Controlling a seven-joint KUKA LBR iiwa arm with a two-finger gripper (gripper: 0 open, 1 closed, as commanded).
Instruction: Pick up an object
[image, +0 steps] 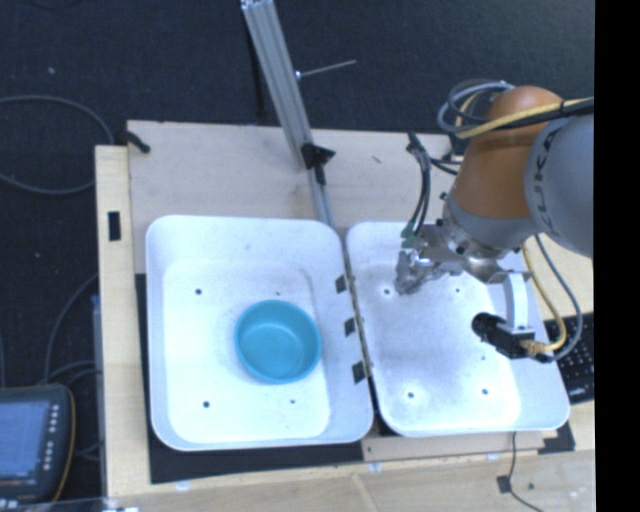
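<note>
A blue round bowl (278, 341) sits upright in the middle of the left white bin (180, 250). My gripper (408, 274) hangs over the upper left part of the right white bin (440, 410), close to the divider between the bins. It is well to the right of the bowl and apart from it. The grey arm with its orange band (500, 170) reaches in from the upper right and hides the back of the right bin.
A metal pole (290, 110) slants from the top of the view down to the gap between the bins. A black fitting with a yellow cable (505, 336) hangs off the arm over the right bin. A screen (30, 440) lies at the lower left, off the bench.
</note>
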